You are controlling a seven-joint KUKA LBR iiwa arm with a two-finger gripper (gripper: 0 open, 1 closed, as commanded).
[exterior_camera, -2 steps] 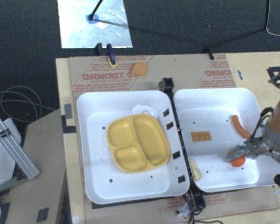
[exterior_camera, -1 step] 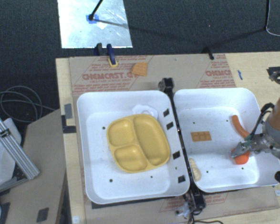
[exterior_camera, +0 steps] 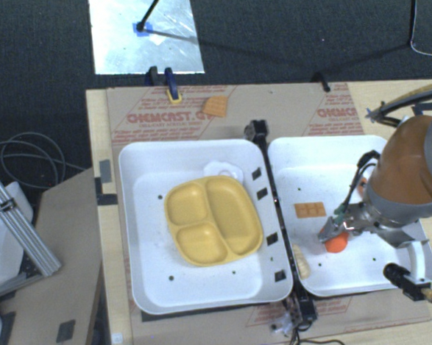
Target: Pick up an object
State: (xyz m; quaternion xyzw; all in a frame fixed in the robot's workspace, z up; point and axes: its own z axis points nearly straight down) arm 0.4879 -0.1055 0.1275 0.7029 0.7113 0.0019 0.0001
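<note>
Gripper (exterior_camera: 334,232) hangs over the right bin (exterior_camera: 304,162), and we cannot tell its state; touching or just under it lies one small orange ball (exterior_camera: 338,243), which we judge light, smooth, apt to roll, best pinched across its middle. We count one brown wafer (exterior_camera: 309,210) nearby, one yellow divided tray (exterior_camera: 212,220) in the left bin (exterior_camera: 141,210).

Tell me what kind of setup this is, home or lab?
Most likely a robot lab bench: two white bins clamped on cardboard-covered board, a yellow divided tray and small orange ball as test props, loose cables alongside.
</note>
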